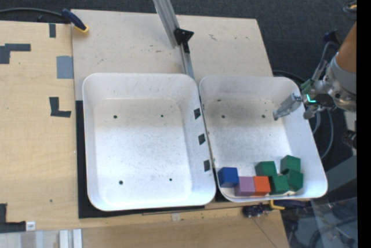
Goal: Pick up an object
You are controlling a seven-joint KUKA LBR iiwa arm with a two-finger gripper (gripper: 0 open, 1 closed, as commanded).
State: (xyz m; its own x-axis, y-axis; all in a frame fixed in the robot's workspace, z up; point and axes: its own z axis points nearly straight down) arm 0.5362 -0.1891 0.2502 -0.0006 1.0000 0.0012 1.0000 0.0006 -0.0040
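Here I am at the right of the frame, my tool (pixel 288 105) hanging over the upper right corner of the right bin (pixel 243 86), near its rim. Nothing sits between the tips that I can make out, and how far apart they stand I cannot tell from this slant.

So the pick is not yet done, and by my reckoning it has hardly begun. The blocks are all huddled at the lower edge of the right bin: a blue block (pixel 228 176), a purple block (pixel 247 185), an orange block (pixel 262 184), and green blocks (pixel 282 174) piled to their right. That cluster is well apart from my tool, down the frame.

Room to move: the middle of the right bin floor is bare, a clean lane down. The squeeze comes at the end, blocks touching each other and pressed near the bin's lower wall. The blue one, at the left end, looks the freest. The left bin (pixel 142 81) lies beside.
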